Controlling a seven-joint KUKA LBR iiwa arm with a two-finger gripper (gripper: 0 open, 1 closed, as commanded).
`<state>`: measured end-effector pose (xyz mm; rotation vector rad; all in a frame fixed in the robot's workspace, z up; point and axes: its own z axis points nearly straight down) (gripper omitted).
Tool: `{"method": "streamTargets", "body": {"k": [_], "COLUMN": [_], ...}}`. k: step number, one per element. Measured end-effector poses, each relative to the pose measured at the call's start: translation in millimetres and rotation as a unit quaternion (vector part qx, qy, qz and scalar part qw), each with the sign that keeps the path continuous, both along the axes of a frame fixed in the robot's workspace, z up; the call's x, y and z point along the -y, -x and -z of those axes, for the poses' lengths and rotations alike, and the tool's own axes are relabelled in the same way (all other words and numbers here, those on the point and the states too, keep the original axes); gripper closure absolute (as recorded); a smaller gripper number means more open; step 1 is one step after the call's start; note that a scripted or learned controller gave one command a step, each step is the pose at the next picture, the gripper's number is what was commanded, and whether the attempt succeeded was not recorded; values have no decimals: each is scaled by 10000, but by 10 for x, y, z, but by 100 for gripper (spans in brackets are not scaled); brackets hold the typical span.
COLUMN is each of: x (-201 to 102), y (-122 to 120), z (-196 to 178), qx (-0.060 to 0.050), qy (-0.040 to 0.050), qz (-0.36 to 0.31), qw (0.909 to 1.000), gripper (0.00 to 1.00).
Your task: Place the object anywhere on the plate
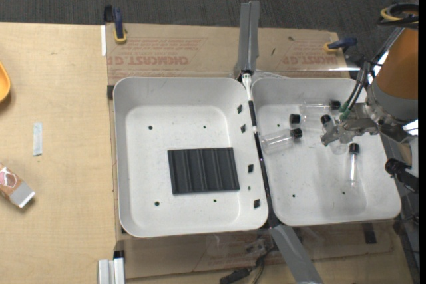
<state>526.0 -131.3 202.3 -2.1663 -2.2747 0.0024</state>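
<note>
The gripper [335, 136] hangs over the right bin [373, 209], at about three o'clock in the camera view, below the arm's orange band [401, 70]. Whether it is open or closed cannot be told, and nothing can be seen held in it.

Several clear tubes with black caps lie on the right bin's floor. One tube [277, 138] rests at about nine o'clock from the gripper, its cap pointing toward it. Another tube [353, 166] lies just at five o'clock from the gripper, running toward six o'clock. Two more black caps [293, 120] [325, 120] sit at ten and eleven o'clock, their clear bodies hard to make out against the white.

The dark ribbed plate [203, 169] lies flat in the middle of the left bin [133, 209], well apart from the gripper at about nine o'clock, with none of the tubes on it.

The arm is cut off by the view's right edge.
</note>
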Motion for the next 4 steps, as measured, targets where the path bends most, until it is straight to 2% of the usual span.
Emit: {"method": "streamTargets", "body": {"k": [1,2,3,4], "x": [-581,-1247,-2014,-2445], "y": [76,130,496,484], "z": [-883,-744,-196,-707], "qx": [6,-6,-25,-8], "qy": [2,1,2,10], "qz": [-1794,-1466,-1035,-73], "qw": [9838,9892,9946,10000], "gripper": [100,100,100,100]}}
